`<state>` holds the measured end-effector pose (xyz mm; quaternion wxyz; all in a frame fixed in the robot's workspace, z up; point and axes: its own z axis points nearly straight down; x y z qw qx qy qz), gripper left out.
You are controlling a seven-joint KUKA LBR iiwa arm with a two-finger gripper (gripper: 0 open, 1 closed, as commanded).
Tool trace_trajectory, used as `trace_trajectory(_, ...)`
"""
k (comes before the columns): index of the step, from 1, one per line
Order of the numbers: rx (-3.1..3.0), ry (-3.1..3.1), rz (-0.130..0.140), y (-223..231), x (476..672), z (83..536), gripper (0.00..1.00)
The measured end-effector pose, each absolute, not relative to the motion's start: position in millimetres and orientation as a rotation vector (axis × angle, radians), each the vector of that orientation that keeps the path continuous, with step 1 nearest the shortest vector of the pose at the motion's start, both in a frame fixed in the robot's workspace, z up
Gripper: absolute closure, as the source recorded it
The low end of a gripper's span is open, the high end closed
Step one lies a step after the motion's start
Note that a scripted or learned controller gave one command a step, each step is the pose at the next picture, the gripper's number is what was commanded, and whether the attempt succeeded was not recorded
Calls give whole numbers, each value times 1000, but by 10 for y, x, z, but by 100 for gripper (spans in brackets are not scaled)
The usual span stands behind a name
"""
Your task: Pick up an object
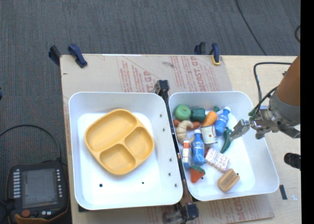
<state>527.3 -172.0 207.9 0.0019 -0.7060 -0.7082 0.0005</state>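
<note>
Reaching from the frame's right edge, two-finger gripper, fingers parted and gripping nothing, beside a green curved toy in the right white bin

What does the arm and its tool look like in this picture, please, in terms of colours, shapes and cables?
The arm enters from the right, with an orange band above a grey cylindrical wrist. The tool is a small dark metallic assembly with thin fingers and greenish fittings at its base. A black cable loops up above the wrist.
</note>
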Motion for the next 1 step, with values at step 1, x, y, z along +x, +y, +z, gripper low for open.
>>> trace_trajectory(1, -2218, -2223, -5, -1497, 5465, 907, 0)
